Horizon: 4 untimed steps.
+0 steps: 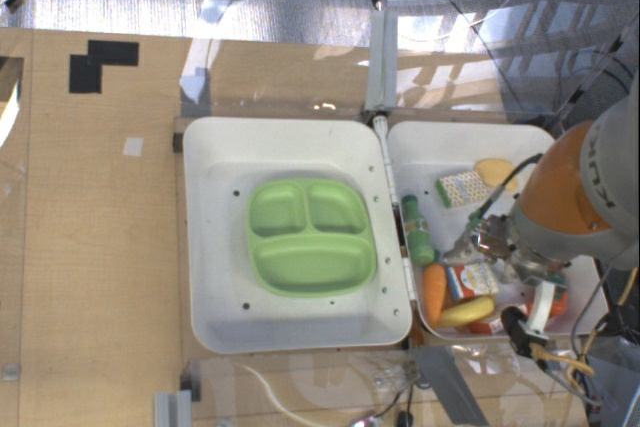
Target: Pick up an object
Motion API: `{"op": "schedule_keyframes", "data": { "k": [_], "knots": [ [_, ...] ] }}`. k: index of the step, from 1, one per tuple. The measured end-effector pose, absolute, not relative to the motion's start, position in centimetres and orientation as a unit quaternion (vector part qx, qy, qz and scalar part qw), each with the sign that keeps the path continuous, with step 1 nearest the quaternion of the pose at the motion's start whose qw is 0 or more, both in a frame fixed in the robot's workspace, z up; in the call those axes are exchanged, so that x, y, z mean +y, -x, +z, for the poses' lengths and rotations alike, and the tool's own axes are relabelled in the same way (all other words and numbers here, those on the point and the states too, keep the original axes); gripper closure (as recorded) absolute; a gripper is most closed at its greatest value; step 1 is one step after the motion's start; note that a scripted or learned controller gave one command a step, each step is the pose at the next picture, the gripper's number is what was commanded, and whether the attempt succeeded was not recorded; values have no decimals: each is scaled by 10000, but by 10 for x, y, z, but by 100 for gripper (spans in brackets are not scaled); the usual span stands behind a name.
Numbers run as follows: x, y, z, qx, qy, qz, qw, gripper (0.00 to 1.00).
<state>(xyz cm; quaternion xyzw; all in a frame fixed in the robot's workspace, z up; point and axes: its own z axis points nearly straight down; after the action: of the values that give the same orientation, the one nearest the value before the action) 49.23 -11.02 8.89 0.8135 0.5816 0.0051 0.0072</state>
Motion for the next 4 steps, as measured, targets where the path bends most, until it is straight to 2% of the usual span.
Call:
{"op": "schedule_keyframes", "data": {
  "k": [1, 2, 3, 4],
  "knots": [
    [-106, -492, 89, 5876, -8091, 50, 85, 0],
    [-116, -547, 88, 5434, -8394, 48, 43, 0],
    [-141, -488, 101, 5852, -8109, -1, -7, 0],
    [-97, -595, 98, 5911, -8066, -2, -4, 0]
  ]
}}
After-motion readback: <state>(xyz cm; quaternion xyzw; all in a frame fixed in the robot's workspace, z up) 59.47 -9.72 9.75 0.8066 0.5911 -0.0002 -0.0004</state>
